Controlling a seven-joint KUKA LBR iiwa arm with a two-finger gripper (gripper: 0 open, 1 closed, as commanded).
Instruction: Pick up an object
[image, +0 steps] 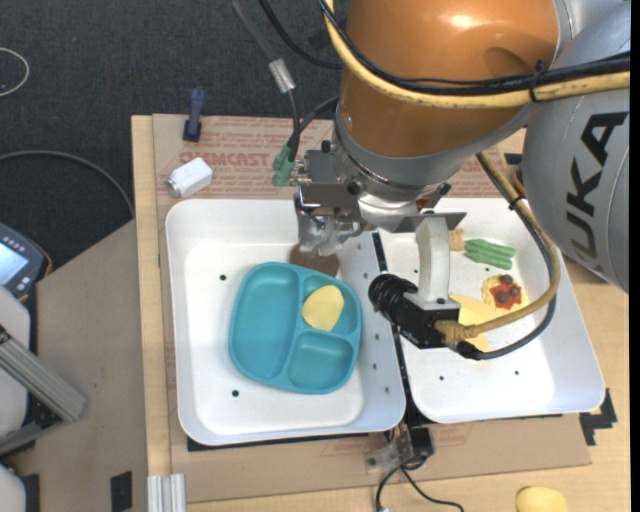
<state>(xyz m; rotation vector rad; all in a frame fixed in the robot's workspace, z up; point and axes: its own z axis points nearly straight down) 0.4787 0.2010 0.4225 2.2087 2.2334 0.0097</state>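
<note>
Nearest the camera, the front rim of the left bin (290, 432) is seen, and beside it the right bin (520, 400).

In the left bin a teal divided plate (285, 335) lies flat, long axis running from near-right to far-left. In its upper right compartment a pale yellow piece (323, 307) rests, roughly oval, the likeliest thing to be picked.

In the right bin a green item (490, 251), a small red-and-dark item (503, 291) and a yellow wedge (478, 318) are noted, partly crossed by black cabling and a hose.

Farther back, the gripper (322, 240) is found low over the far edge of the left bin, just beyond the plate's far rim. A brownish patch is glimpsed beneath it; what it is cannot be told. Whether the fingers are spread or closed cannot be told; nothing is seen held.

Key relation: the yellow piece lies just nearward of the gripper, almost directly in line. A short pull toward the camera is judged necessary before descent.
</note>
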